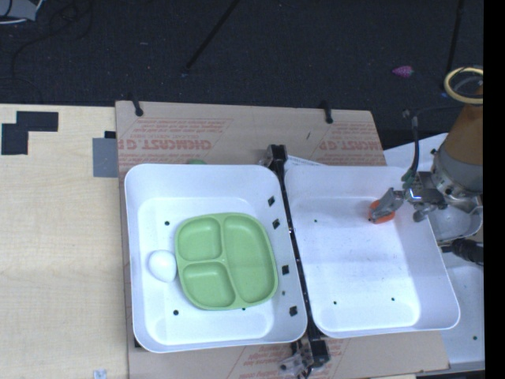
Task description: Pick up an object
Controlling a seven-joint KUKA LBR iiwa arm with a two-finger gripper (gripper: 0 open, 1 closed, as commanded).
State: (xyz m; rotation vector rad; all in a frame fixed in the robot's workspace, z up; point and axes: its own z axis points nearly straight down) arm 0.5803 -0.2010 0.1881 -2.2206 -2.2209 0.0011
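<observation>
Hand (392, 204) sat over right bin's (430, 318) upper right, pinching a small orange object (382, 214) between its fingers. Best move: lift straight up, slowly, keeping grip centred.

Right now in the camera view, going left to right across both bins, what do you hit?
Small white egg-shaped ball → light green three-compartment plastic plate → black clips along the divide between the two shallow white bins → small orange and grey object → grey claw.
</observation>
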